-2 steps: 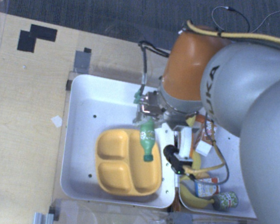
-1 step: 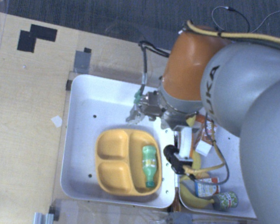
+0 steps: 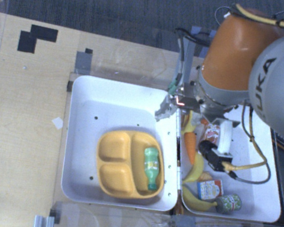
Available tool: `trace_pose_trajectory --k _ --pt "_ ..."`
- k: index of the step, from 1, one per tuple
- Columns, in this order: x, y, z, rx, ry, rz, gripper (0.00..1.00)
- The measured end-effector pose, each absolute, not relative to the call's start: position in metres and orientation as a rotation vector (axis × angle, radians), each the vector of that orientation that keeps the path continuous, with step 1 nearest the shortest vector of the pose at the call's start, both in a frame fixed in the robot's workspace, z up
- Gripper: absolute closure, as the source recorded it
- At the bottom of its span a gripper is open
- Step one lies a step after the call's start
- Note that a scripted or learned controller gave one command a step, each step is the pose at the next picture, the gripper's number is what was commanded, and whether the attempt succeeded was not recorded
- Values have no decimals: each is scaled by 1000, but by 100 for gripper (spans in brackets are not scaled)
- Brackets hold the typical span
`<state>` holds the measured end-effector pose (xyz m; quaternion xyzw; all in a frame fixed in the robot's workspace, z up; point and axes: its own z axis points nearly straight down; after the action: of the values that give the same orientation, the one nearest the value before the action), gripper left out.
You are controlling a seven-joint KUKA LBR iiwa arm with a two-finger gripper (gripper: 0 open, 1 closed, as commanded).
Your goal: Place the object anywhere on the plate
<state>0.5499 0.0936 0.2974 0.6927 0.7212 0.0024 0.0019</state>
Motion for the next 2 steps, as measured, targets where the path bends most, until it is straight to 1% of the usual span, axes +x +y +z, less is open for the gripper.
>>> trace_pose_trajectory --k 1,2 --pt "531 79 341 2538 1847 7 0" --pt "508 74 422 2785 1451 9 0"
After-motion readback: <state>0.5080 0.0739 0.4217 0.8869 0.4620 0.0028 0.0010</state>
